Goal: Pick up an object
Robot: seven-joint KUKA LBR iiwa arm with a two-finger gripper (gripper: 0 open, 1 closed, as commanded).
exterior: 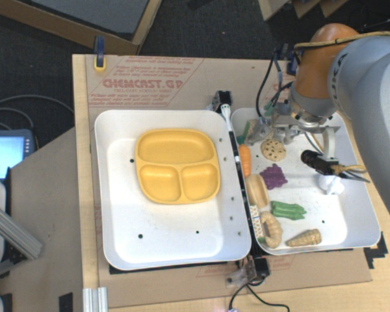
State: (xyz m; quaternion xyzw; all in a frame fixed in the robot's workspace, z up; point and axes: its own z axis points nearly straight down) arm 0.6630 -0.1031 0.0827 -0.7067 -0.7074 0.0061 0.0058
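The grey arm (370, 77) is angled down from upper right, gripper (287, 134) seemingly just over the cookie (273, 150); its opening cannot be told.

The arm (367, 70) is running off the view's right edge behind the gripper (277, 135), so its upper part is being cut away. The wrist (312, 103) is covering the far rim of the right bin (341, 223). Just to the view's left of the gripper, a green thing (245, 133) is showing as a sliver, too small to name. Right of the gripper and nearer the camera, a white lump (331, 184) is lying, perhaps crumpled paper. Well left, a screen (10, 151) is being cut by the edge.
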